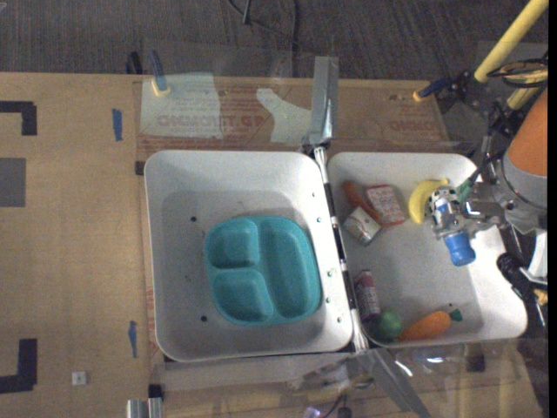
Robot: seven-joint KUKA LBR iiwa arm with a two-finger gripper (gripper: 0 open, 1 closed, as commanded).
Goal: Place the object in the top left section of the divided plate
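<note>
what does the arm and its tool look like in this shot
The arm comes in from the right edge: a rounded grey body with a broad orange band above the wrist. The tool at its end is a compact cluster of silver-grey metal parts with a blue cylindrical piece at its lower tip. Dark cables loop beside the arm near the wrist. I can make out no markings at this size.

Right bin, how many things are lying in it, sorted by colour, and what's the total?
Orange: 2, a carrot and a stick-shaped item
Yellow: 1, a banana
Green: 1, a round fruit
Blue and white: 1, a bottle at the tool
Red and white: 1, a packet
Pale: 1, a small box
Dark: 1, a tube
Total: 8
</note>
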